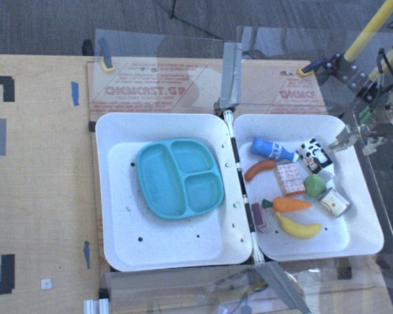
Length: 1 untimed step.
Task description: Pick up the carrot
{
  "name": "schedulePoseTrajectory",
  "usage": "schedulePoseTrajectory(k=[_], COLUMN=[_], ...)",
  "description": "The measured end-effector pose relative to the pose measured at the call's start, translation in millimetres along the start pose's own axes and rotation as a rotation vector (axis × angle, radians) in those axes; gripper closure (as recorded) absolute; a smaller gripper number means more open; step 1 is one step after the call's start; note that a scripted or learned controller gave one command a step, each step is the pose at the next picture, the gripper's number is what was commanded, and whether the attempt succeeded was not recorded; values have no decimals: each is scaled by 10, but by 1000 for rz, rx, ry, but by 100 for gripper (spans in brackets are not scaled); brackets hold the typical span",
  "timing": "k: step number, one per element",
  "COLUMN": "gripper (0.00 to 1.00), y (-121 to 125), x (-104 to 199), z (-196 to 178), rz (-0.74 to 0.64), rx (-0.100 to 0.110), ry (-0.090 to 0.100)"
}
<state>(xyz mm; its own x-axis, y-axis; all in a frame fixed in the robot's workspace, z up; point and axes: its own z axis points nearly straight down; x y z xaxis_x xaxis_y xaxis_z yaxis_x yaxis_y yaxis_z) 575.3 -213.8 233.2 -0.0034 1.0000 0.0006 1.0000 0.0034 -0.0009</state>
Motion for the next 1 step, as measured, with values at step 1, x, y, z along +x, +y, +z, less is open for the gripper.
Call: schedulePoseTrajectory(k=[1], gripper=[0], y=[-883], x=[367], z=[874], rz=[-71], rx=[0], ry=[0])
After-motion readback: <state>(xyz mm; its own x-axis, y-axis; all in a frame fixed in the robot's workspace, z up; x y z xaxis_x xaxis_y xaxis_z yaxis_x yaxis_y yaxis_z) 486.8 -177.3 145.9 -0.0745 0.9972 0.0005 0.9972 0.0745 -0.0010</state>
